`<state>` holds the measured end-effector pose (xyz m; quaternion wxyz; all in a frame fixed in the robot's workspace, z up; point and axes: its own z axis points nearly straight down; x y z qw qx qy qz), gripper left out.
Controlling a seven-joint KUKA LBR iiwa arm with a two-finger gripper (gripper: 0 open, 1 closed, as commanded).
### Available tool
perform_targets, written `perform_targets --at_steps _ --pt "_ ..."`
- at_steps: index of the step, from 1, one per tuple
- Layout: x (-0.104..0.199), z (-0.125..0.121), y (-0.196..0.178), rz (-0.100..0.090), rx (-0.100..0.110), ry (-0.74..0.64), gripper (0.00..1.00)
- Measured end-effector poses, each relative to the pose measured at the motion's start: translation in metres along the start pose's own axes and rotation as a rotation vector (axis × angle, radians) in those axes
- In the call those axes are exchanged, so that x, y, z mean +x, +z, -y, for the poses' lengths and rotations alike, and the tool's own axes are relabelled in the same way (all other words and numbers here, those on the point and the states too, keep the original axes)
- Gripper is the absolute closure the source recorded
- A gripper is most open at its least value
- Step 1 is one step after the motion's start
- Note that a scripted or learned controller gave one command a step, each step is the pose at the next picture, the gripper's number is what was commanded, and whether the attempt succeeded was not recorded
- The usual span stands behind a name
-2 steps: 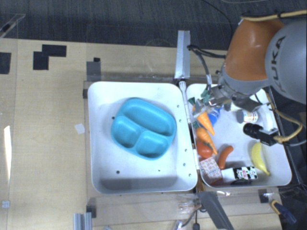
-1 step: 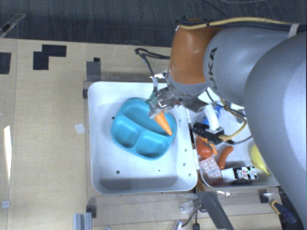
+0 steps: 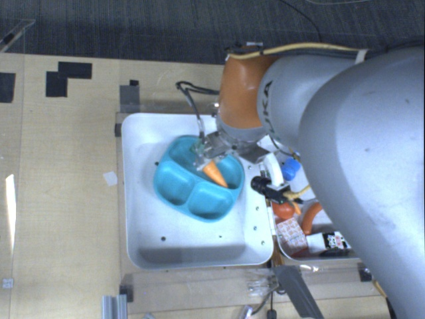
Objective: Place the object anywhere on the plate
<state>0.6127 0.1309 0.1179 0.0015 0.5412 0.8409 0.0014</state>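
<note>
Your grey arm (image 3: 345, 131) reaching in from the right, gripper (image 3: 207, 153) low over the blue divided plate (image 3: 176, 181) in the left bin (image 3: 143, 178), orange carrot (image 3: 214, 173) lying in the plate's right-hand compartment just below the gripper, grip state you cannot tell from here, assorted items in the right bin (image 3: 292, 248).

The pale wooden bench (image 3: 60, 198) carries two shallow white bins. The left bin (image 3: 143, 244) sits squarely on it, and the right bin (image 3: 292, 250), largely hidden under the arm, lies just beside the left bin's right wall. Black angular markings (image 3: 66, 77) lie well beyond the left bin's far-left corner; a small pale scrap, perhaps tape (image 3: 110, 177), lies near its left wall.
</note>
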Motion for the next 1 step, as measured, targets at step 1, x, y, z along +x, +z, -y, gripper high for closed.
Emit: perform_targets --at_steps 1 --pt "-0.0007 -0.0001 -0.0008 0.001 -0.001 0.001 0.0"
